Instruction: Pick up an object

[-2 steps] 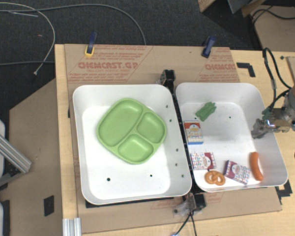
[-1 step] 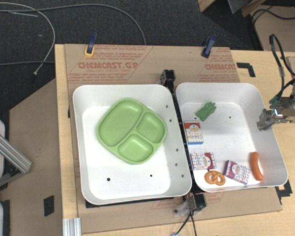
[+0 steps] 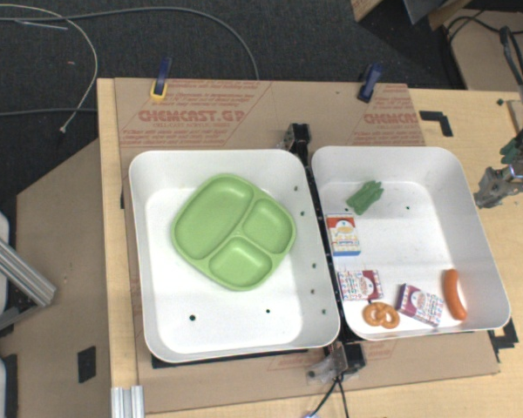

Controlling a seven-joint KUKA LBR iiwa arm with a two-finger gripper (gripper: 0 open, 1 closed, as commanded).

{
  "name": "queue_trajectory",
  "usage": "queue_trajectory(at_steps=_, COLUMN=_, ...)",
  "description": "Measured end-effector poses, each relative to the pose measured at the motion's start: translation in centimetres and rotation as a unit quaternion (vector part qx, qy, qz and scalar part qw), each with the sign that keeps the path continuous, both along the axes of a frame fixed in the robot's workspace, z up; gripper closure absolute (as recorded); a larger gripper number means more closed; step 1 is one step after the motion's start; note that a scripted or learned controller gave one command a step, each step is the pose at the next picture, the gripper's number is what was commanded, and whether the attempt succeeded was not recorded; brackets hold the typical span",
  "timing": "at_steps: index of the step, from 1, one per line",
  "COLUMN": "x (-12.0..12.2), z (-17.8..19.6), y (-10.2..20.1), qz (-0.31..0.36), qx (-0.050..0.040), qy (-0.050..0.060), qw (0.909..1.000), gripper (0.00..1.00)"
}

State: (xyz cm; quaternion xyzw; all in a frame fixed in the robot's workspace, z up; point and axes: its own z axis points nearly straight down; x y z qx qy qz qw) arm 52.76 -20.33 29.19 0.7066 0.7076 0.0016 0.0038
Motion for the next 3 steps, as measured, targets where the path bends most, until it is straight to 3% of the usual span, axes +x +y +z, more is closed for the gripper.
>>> queue_trajectory(at_steps=2, x=0.9, z=-3.3, y=10.0, qz=0.002, qx=0.003, qy=0.005, qw=1.0, gripper=1.0)
queue_trajectory(at_steps=3, x=0.8, z=-2.8, y=15.2, qz=0.003, qx=0.0034, qy=0.005, qw=1.0, gripper=1.0)
